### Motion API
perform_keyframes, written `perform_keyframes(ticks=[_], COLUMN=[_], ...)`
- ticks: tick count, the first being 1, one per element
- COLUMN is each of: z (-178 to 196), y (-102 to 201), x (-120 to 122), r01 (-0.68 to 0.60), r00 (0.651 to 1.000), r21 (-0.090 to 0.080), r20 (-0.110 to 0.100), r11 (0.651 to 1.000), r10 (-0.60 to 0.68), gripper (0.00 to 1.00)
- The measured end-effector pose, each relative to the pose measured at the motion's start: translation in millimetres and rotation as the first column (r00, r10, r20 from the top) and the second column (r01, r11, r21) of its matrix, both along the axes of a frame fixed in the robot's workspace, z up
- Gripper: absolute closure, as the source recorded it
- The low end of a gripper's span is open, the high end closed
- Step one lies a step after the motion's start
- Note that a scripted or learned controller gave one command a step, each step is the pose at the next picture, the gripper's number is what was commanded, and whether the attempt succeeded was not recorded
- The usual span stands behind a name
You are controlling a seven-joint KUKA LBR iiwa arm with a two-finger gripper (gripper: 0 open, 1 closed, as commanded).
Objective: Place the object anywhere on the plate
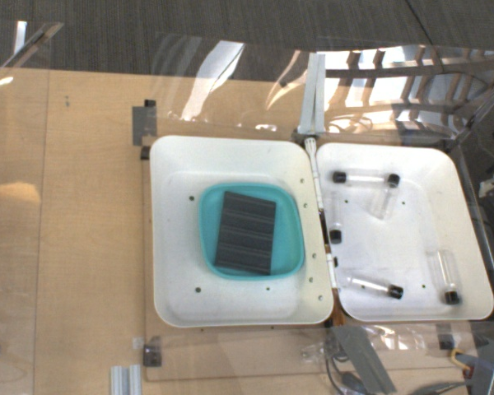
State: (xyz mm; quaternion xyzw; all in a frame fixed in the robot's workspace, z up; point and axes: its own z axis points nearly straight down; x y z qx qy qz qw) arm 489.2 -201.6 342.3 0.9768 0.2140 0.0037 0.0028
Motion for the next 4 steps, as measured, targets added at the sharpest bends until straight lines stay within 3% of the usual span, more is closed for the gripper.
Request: perform_keyframes(ticks=[1, 2, 3, 4], z=[-137.8, 95.1, 92.7, -79.9], y=[-3.3, 37.0, 59.2, 86.0], x=[-1.4, -0.1, -0.2, -1.3], r01=[0.168, 0.220, 0.220, 0.224], r00=[0.986, 0.975, 0.975, 0.975], r21=[0.005, 0.002, 0.001, 0.005], r20=[-0.008, 0.006, -0.001, -0.007], r11=[0.986, 0.975, 0.975, 0.975], r10=[-0.168, -0.220, -0.220, -0.224], gripper=[0.00, 0.00, 0.00, 0.00])
